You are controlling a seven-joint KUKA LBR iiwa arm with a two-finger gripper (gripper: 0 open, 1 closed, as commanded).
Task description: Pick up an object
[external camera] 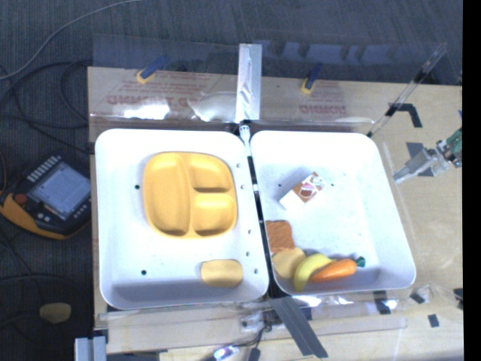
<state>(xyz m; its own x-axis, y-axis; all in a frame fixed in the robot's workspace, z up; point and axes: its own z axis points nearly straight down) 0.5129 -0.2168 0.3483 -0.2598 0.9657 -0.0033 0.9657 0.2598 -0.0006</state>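
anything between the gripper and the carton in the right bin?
Nothing visible. The gripper sits outside the right bin's right rim; the carton lies alone mid-bin, apart from the carrot and other items clustered along the near wall.

Yellow tray (189, 194), orange carrot (333, 270)

2 white bins (120, 201); carrot (334, 270) in right one.

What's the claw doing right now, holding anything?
Claw: off the right bin's right rim, over the bench, nothing seen in it; open or closed cannot be told.
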